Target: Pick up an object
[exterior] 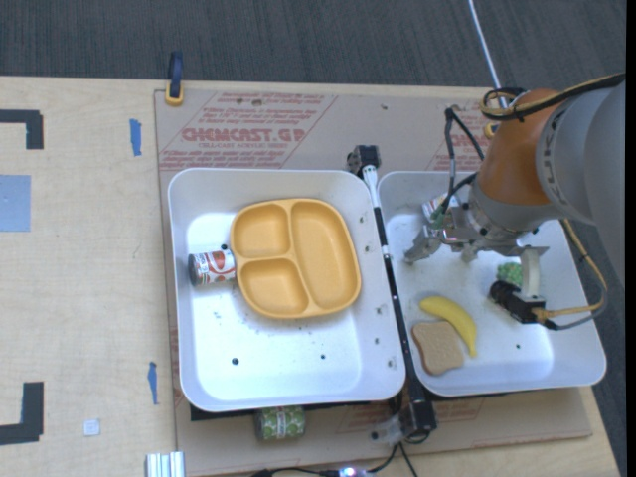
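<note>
1. Nearest, at the bottom edge of the frame, a green can (pixel 283 423) lies on its side on the counter (pixel 79 296), just outside the front rim of the left bin (pixel 187 346).
2. Inside the left bin, a yellow plate (pixel 295 256) with three compartments sits in the upper middle. A red and white can (pixel 212 265) lies on its side touching the plate's left edge.
3. The right bin (pixel 581 366) stands just beside the left one, their rims meeting along the centre of the frame.
4. In the right bin's lower left corner lies a slice of bread (pixel 438 347). A banana (pixel 449 318) rests against its upper right edge, curving down toward the lower right.
5. A small green object (pixel 510 271) sits right of centre in that bin, partly hidden, so what it is cannot be told.
6. The arm (pixel 556 157) comes in from the upper right, its orange band above the wrist.
7. The pincer (pixel 443 250) hangs over the upper left part of the right bin, above the banana in the frame and apart from it. Its two fingers (pixel 416 252) are spread wide, with nothing between them.
8. Both bins rest on a cardboard sheet (pixel 258 127) with red print, laid on the pale wooden counter.
9. Strips of blue tape (pixel 135 137) mark the counter at the left.
</note>
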